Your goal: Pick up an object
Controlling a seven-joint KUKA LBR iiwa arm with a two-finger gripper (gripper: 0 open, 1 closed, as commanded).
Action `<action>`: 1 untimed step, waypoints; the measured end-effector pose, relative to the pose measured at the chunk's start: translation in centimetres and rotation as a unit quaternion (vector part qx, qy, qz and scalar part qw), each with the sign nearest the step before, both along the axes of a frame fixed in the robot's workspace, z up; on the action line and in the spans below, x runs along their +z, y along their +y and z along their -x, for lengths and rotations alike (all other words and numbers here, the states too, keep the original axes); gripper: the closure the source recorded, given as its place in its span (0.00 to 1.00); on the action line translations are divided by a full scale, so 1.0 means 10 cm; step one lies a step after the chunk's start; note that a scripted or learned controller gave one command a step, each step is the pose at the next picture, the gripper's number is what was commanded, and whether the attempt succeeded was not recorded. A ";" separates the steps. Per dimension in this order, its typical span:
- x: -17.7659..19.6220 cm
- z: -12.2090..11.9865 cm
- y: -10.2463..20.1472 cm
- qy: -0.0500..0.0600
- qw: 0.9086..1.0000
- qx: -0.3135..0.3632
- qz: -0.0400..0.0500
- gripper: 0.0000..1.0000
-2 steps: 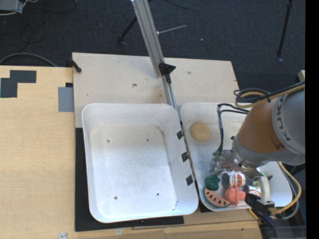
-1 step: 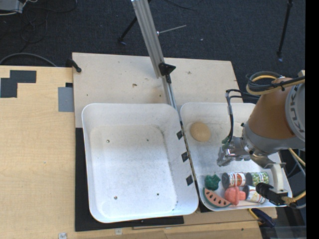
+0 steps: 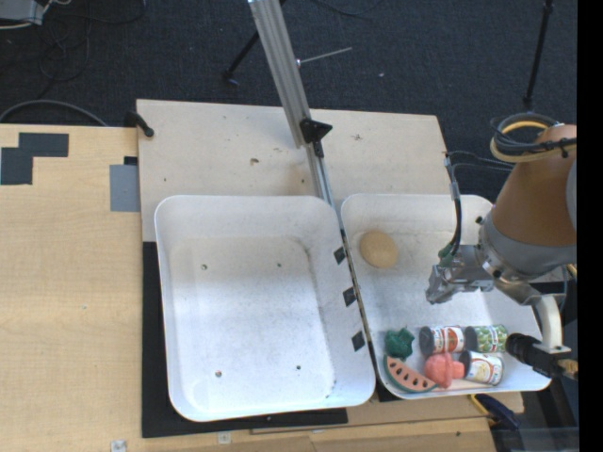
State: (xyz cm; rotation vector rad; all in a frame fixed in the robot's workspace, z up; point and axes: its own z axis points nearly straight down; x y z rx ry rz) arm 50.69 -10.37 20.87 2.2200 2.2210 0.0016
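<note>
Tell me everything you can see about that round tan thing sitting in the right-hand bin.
The round tan object looks like a small potato or bread roll: smooth, matte, slightly oval, light brown with no markings. It lies by itself on the floor of the right bin, toward the far left part, near the divider between the bins. Nothing touches it; the hand is off to its right.
</note>
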 end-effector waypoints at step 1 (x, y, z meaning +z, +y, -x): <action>0.20 0.00 -0.01 0.001 1.000 0.000 0.000 1.00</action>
